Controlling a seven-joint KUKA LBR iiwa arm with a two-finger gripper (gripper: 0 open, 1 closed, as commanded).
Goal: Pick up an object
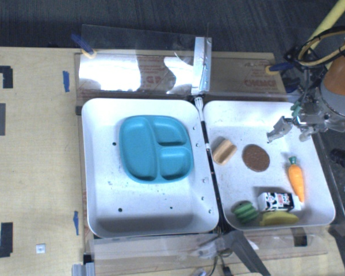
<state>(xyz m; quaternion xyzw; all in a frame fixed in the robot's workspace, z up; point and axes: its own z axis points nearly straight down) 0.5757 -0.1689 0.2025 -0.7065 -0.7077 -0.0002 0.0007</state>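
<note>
The right bin (230, 117) holds several toy foods. A tan bread piece (224, 151) lies at its left, a brown round patty (256, 157) in the middle, and an orange carrot (297, 180) at the right. Along the front edge lie a black-and-white carton (276, 200), a green vegetable (245, 211) and a yellow banana (279, 218). My gripper (291, 132) hangs over the bin's far right part, up and to the right of the patty and above the carrot. It is open, its fingers spread with nothing between them.
The left bin (98, 154) holds a blue divided plate (156, 148). A clear plastic sheet and a metal post (200, 65) stand behind the bins. Cables (316, 45) hang at the top right, near the arm.
</note>
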